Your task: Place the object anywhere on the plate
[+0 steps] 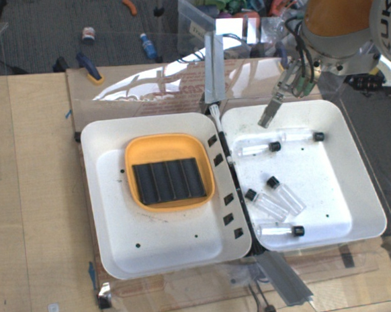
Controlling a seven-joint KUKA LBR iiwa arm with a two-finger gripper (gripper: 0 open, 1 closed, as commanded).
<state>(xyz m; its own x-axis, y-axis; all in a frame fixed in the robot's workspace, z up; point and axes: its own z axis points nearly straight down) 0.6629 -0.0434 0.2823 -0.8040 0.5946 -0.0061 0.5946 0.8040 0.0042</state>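
Note:
An orange plate point(168, 146) with a dark ridged insert point(168, 181) lies in the left white bin point(115, 246). Several clear vials with black caps lie in the right white bin point(350, 200): one point(255, 148) near the divider at the back, one point(300, 137) beside it to the right, two point(287, 194) side by side in the middle, and one point(277, 230) at the front. My gripper point(269, 115) hangs over the back left of the right bin, above and apart from the vials. Nothing shows in its grasp.
A raised divider with black clips point(224, 183) runs between the bins. A metal upright point(213, 66) stands behind the divider. A clear tub of coloured toys point(237, 0) sits at the back. The arm's orange band point(338, 3) fills the top right.

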